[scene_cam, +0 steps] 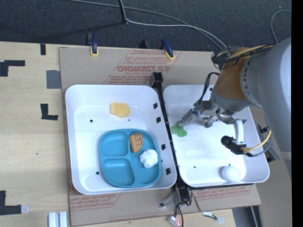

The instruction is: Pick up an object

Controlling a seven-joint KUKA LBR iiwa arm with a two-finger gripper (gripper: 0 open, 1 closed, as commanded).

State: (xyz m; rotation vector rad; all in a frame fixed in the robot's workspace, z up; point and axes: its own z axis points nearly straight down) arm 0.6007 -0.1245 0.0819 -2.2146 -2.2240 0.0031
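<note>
In the right bin [246, 176], a small green object [180, 131] lies close to the left wall. My gripper [182, 122] reaches in from the right and sits low over the bin, its tip just above and touching or nearly touching the green object's upper edge. A white ball [232, 172] rests in the right bin's near right corner, well away from the gripper. The grey arm with its orange band [232, 82] covers the bin's far right part.
The left bin [78, 103] holds a blue divided plate [113, 167] carrying a brown waffle piece [136, 142] and a white fluffy lump [148, 158]. A yellow piece [120, 109] lies behind the plate. A black divider [163, 122] separates the bins.
</note>
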